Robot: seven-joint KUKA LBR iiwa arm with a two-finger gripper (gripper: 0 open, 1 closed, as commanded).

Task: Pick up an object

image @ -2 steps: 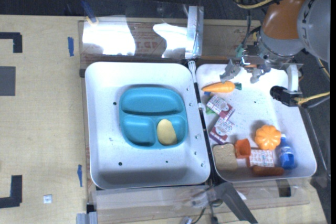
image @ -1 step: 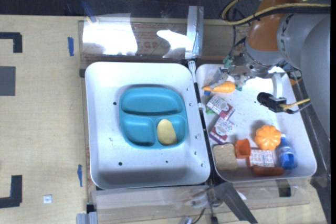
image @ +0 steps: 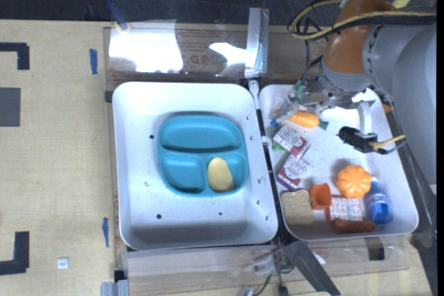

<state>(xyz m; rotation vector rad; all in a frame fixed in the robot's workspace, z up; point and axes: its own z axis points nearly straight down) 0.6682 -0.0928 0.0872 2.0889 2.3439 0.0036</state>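
The arm [image: 388,59] reaches in over the far right corner of the right bin [image: 408,217]. Its gripper [image: 303,99] hangs low at that bin's far left corner, close to the wall shared with the left bin [image: 132,149]. How wide the gripper stands cannot be told, because the wrist and cables hide its tip. An orange piece [image: 305,120], oblong and lying flat, sits just on the near side of the gripper. Whether the two touch cannot be told, and nothing is seen gripped.

Along the right bin's left edge lie two small printed packets, one [image: 291,138] just near of the orange piece and the other [image: 295,168] nearer the middle of that edge. A slice of bread [image: 297,206] lies at the near left corner, with an orange block [image: 320,195] just beside it. A small pumpkin [image: 354,180] stands toward the near right. A blue bottle [image: 378,205] lies by the right edge, and a red-and-white packet [image: 345,208] lies between the block and the bottle.

In the middle of the left bin rests a blue tray [image: 198,137] with compartments. A yellow egg-shaped thing [image: 220,174] sits in the tray's near right compartment.
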